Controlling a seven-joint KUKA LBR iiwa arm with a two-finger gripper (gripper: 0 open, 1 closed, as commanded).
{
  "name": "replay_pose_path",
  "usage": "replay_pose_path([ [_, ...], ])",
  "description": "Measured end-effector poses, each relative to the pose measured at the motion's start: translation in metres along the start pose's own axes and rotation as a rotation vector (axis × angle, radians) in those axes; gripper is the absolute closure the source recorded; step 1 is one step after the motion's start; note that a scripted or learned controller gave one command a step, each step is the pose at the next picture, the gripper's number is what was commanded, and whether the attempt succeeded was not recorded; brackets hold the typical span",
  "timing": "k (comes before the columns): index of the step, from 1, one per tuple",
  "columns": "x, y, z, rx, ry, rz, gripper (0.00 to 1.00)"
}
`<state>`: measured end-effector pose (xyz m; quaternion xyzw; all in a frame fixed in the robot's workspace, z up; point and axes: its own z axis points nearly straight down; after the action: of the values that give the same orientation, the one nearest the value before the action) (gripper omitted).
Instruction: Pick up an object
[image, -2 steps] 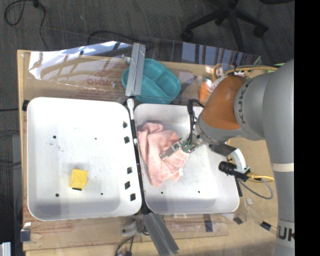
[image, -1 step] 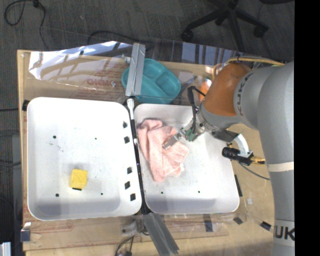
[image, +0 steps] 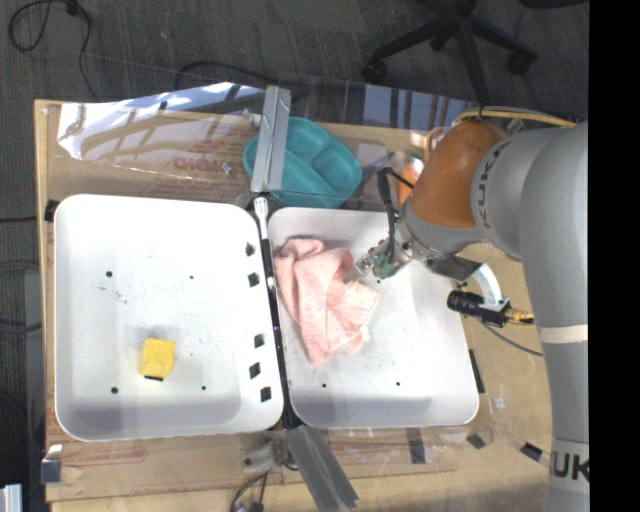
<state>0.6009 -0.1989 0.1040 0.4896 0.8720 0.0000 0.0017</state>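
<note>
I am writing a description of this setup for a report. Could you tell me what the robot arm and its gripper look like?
The arm is thick, rounded and light grey, with a glossy orange band above the wrist. Dark letters, part of the maker's name, show on the grey shell. The gripper is small and dark with greenish parts; its details are too small to tell.

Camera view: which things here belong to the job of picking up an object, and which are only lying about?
For the job:
- pink cloth in the right bin
- yellow block in the left bin
- gripper, at the cloth's right edge

Only lying about:
- teal container behind the bins
- clear plastic sheet at the bench's back
</note>
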Motion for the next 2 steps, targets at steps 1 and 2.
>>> replay_pose_path([
  [1, -0.034, 0.040, -0.082, 0.001, 0.001, 0.086, 1.00],
  [2, -0.034, 0.041, -0.092, 0.001, 0.000, 0.080, 1.00],
])
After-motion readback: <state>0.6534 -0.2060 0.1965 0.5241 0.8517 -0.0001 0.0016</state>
